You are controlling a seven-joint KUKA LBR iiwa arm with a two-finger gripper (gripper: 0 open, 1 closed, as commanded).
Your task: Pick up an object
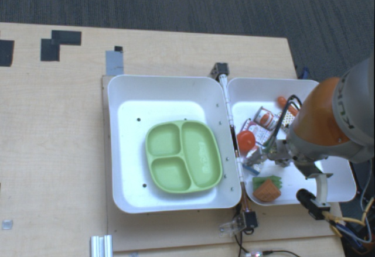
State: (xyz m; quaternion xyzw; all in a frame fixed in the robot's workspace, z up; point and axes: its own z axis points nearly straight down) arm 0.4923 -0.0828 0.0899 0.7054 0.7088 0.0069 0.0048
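My gripper (256, 161) hangs low over the left part of the right bin (345, 188), reaching in from the right below the arm's orange band (316, 118). A red round object (245, 140) lies just up and left of it, near the wall between the bins. Just below the gripper lies an orange piece with green leaves (267, 189). A red and white packet (265, 118) lies further back, and a small orange item (282, 100) sits near the far wall, partly hidden by the arm's cable. I see nothing held.
The left bin (126, 133) holds a light green divided plate (183, 157) with three compartments. The arm's bulk covers the right half of the right bin. Cables and a clamp (246, 222) sit at the bench's front edge.
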